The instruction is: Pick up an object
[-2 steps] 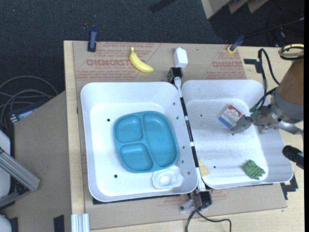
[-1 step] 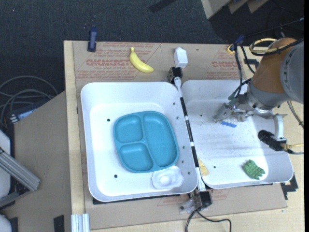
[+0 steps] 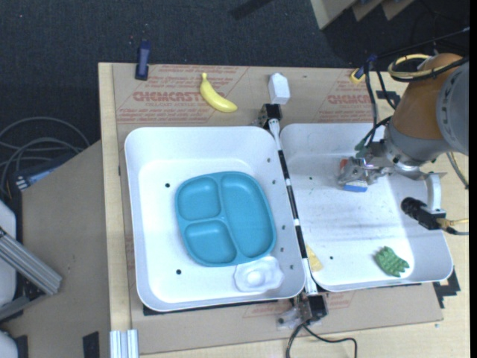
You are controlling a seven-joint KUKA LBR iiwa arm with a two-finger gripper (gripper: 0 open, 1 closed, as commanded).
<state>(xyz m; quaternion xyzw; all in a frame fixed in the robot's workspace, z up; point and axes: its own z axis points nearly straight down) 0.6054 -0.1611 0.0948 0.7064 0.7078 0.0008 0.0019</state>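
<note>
My gripper (image 3: 353,174) is low over the upper middle of the right bin (image 3: 350,263), with the arm coming in from the right. A small blue object (image 3: 357,187) lies right at its tip, touching or nearly touching it; whether it is gripped is unclear. A green ridged object (image 3: 390,262) lies in the right bin's lower right corner, well apart from the gripper.
The left bin (image 3: 149,200) holds a blue divided plate (image 3: 223,217) and a small white cup-like piece (image 3: 256,276) at its front edge. A yellow banana (image 3: 216,95) lies on the bench behind the bins, near a small white block (image 3: 279,87).
</note>
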